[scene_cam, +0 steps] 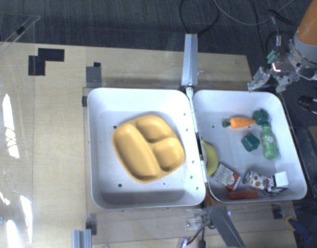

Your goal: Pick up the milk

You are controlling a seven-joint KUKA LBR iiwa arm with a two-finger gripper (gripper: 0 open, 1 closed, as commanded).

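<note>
While the grey arm's two-finger gripper (268, 80) hangs over the top edge of the right white bin (288, 119), its jaws look apart and hold nothing. The small white milk carton with red and green print (257, 179) lies on its side near the bin's bottom edge (a white cube (281, 179) and a red sausage (243, 195) sit close). I would come straight down over the carton's middle.

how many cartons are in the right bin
2. One carton lies near the bin's front left, beside the yellow fruit. The other carton lies along the front wall, right of the first. More could be hidden under them.
</note>
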